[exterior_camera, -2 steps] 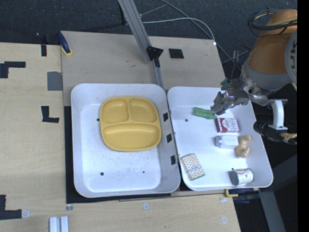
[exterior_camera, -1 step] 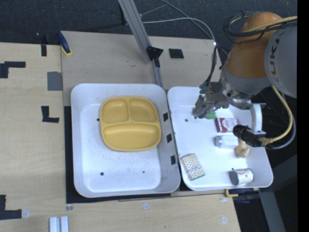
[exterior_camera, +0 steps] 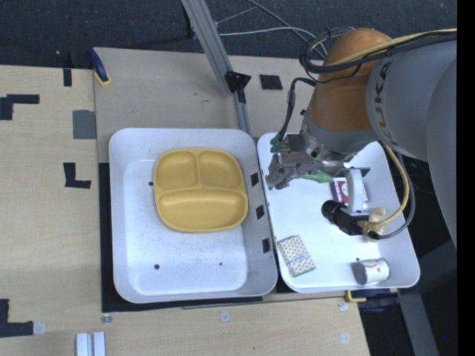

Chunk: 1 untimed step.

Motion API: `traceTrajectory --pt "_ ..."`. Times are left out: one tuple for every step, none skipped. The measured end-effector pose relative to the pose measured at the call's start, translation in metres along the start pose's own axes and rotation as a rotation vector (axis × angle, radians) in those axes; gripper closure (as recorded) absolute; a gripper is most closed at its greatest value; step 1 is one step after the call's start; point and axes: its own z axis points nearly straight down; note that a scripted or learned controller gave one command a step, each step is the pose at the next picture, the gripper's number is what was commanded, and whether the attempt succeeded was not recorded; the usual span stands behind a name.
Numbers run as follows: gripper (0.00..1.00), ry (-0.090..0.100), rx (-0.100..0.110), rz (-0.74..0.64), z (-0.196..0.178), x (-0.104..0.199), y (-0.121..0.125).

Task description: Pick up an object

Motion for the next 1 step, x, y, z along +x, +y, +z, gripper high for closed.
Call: traceTrajectory --pt "1.00 0.000 -0.002 -0.001 -0.0014 0.0565 0.0085"
